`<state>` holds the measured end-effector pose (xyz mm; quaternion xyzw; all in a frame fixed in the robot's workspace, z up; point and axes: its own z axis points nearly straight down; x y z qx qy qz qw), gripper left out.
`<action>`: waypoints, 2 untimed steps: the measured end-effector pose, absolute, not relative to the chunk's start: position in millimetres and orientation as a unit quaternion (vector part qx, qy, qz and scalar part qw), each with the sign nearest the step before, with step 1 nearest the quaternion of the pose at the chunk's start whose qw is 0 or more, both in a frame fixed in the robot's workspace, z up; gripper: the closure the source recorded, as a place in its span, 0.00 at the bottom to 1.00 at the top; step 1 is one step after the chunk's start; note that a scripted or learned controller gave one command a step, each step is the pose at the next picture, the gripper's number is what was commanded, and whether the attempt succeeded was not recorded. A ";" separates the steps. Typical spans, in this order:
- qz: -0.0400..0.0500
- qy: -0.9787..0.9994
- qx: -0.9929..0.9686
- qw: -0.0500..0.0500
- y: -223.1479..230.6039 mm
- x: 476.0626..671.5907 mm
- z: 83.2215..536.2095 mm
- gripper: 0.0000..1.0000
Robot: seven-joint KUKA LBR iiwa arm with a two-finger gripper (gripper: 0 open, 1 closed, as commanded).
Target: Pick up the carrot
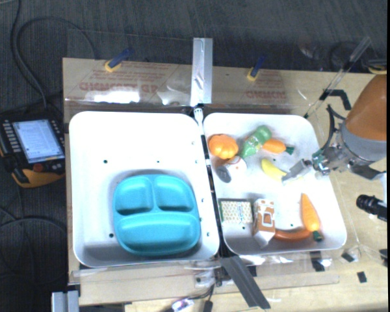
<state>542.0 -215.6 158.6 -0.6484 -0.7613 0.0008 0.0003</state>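
Note:
The carrot (310, 214) is a long orange piece with a green end. It lies near the right wall of the right bin (325, 194), green end toward the front. My gripper (298, 169) hangs over the middle of that bin, up and to the left of the carrot and apart from it. Its tip is beside a yellow banana (271, 168). Nothing shows between the tip and the carrot.
The right bin also holds an orange fruit (222, 145), a green bottle (255, 140), a small orange piece (273, 146), a carton (264, 220), a checkered packet (234, 211) and a sausage (291, 235). A blue divided tray (157, 214) sits in the left bin (97, 174).

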 end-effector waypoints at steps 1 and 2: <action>0.000 -0.732 -0.681 0.000 -222.0 601.7 168.6 0.00; 0.002 -0.783 -0.622 -0.001 -195.9 655.6 135.8 0.00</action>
